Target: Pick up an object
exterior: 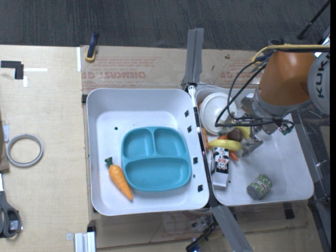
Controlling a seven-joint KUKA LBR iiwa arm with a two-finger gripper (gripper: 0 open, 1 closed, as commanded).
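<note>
Gripper (251,140) is lowered into right bin (283,193) clutter beside banana (224,144); finger state cannot be told. Risk: banana and white bowl (214,112) are crowded together, so a grasp may be deflected or missed.

Arm (286,77) in from the right, hanging low over the right bin (283,188), gripper (251,140) down among the clutter beside the banana (224,144). White bowl (214,112) sits at that bin's far end, a small carton (221,164) just below the banana, a green can (259,186) alone near the front. Left bin (100,156): blue tray (156,159), carrot (119,180) just at its left. Tape ring (23,150) out on the bench.
</note>
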